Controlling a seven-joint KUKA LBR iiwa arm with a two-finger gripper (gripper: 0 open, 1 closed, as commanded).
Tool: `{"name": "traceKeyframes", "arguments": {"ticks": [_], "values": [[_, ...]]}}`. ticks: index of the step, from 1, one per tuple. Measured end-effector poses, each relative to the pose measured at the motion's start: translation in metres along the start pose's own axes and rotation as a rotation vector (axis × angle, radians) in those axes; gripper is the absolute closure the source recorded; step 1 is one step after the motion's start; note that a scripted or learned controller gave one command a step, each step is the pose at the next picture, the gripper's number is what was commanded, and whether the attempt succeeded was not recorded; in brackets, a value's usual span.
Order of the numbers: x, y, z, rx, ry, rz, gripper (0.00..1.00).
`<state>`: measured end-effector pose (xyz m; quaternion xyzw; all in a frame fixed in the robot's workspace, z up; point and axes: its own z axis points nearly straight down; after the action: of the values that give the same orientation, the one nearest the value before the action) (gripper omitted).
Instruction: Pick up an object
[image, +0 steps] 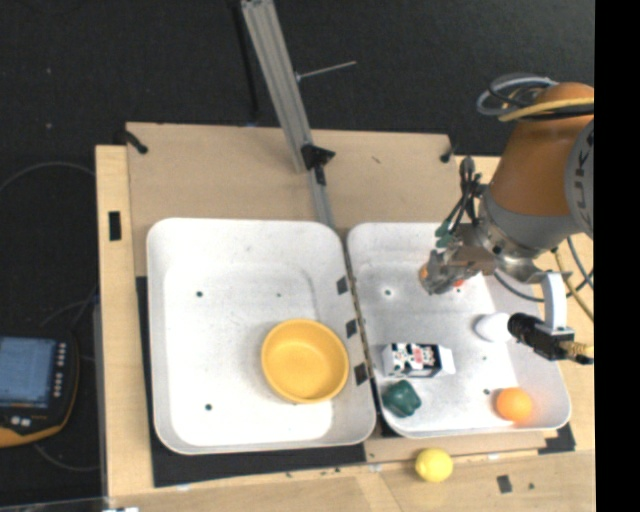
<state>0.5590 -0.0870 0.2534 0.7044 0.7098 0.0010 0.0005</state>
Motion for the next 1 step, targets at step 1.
{"name": "traceKeyframes", "arguments": {"ticks": [1], "values": [[0.0493,0.008,0.0131,0.003,-0.001,0.002,1.0]]}}
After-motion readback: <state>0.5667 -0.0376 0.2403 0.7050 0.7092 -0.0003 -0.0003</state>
